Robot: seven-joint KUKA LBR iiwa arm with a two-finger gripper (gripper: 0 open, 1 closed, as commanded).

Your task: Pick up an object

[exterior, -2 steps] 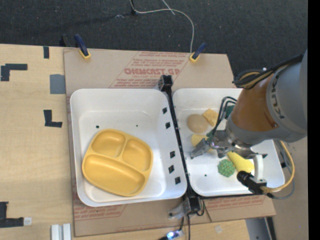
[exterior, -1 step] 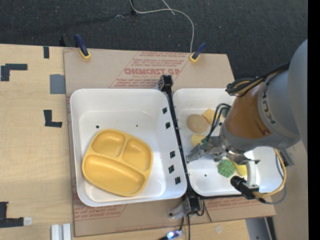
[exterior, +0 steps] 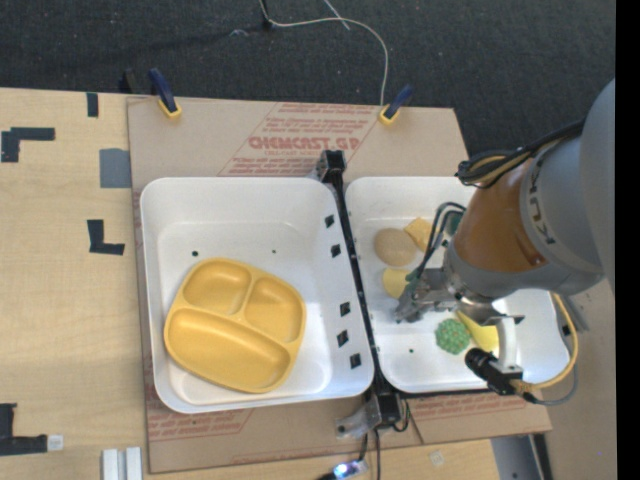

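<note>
Clearly the pick is not yet made. The gripper (exterior: 412, 303) is down inside the right bin (exterior: 455, 378), its dark fingers close over the floor beside a small yellow piece (exterior: 393, 281), but whether they stand apart or together I cannot tell, and nothing can be seen caught between them. Just above that piece lies a tan rounded object (exterior: 394, 247), with another pale yellow item (exterior: 419, 232) touching its right side. To the gripper's lower right sit a green knobbly object (exterior: 452, 335) and, just beside it, a yellow block (exterior: 484, 334) partly under the wrist. All of these lie on the bin floor, so closing on one and lifting it are, by my judgement, what is left. The left bin (exterior: 160, 208) holds a yellow divided tray (exterior: 235, 324), well apart from the arm.
</note>
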